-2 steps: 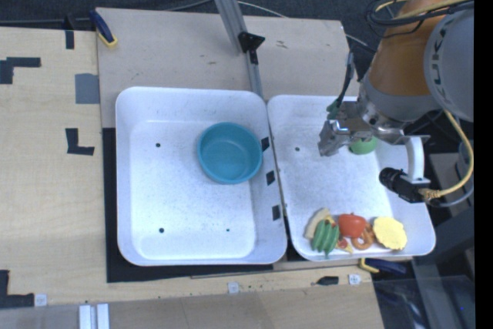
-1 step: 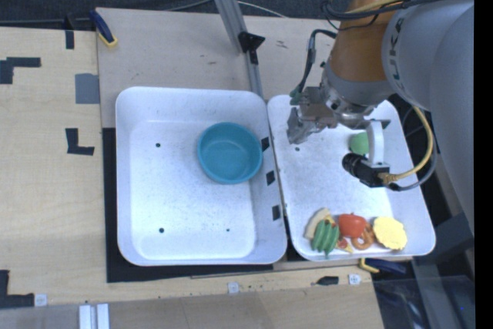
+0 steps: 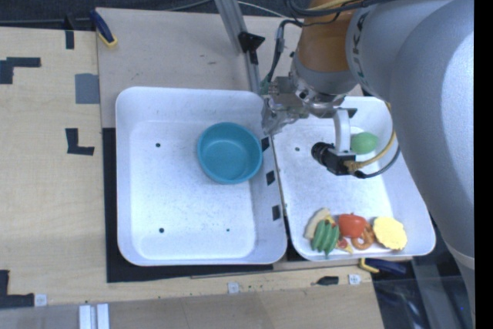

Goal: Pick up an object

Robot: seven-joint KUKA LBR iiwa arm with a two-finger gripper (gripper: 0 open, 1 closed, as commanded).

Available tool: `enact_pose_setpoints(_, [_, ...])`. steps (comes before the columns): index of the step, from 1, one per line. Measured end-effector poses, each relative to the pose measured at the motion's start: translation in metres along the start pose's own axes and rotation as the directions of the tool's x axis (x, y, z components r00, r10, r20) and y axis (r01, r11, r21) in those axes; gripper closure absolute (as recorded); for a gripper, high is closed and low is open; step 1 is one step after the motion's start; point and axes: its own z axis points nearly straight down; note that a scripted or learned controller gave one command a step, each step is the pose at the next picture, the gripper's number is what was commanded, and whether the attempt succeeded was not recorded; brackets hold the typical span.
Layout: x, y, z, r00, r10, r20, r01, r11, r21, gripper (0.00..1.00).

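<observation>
Where the bins meet, gripper (image 3: pixel 271 122) hovers — blue bowl (image 3: pixel 229 152) left, untouched.

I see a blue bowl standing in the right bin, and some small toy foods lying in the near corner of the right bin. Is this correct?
Not quite. The camera view shows the blue bowl in the left bin, near its right wall, not in the right bin. The rest holds: the small toy foods do lie in the near corner of the right bin.

Blue bowl (image 3: pixel 229 152). White bins (image 3: pixel 139 115), faintly speckled. Green round object (image 3: pixel 364 142). Green (image 3: pixel 325 235), red (image 3: pixel 352 225), yellow (image 3: pixel 390 233) toy foods. Arm (image 3: pixel 416 50) grey, orange band (image 3: pixel 335 0).
</observation>
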Motion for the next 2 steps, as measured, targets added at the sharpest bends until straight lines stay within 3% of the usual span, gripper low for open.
enact_pose_setpoints(1, [0.0399,0.0181,-0.0062,1.0,0.001,0.0,-0.001,1.0,-0.002,1.0])
enact_pose_setpoints(2, [0.0384,0.0177,-0.006,1.0,0.003,0.001,-0.003,1.0,-0.001,0.0])
